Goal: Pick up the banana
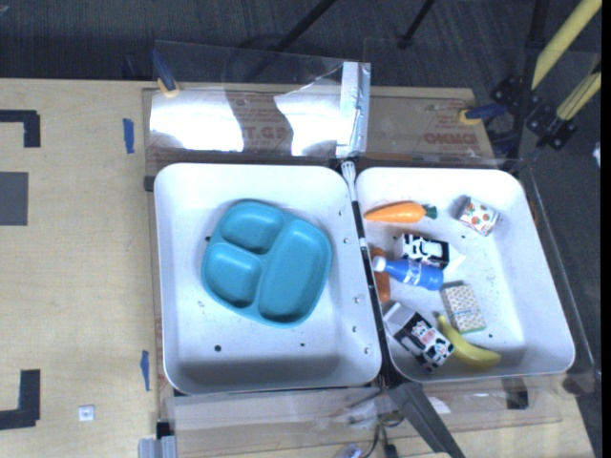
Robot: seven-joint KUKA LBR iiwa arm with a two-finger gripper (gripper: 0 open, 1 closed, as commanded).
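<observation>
A yellow banana [468, 346] lies near the front edge of the right bin [539, 284], curving from under a patterned box toward the right. A small black-and-white object [425, 339] touches its left end, and a speckled box [463, 306] sits just behind it.
The right bin also holds an orange carrot [396, 212], a blue-and-white bottle [410, 273], a black-and-white carton [425, 248] and a small patterned cube [477, 217]. A blue divided plate [267, 260] fills the middle of the left bin [181, 284]. A clear plastic sheet [258, 113] lies behind the bins.
</observation>
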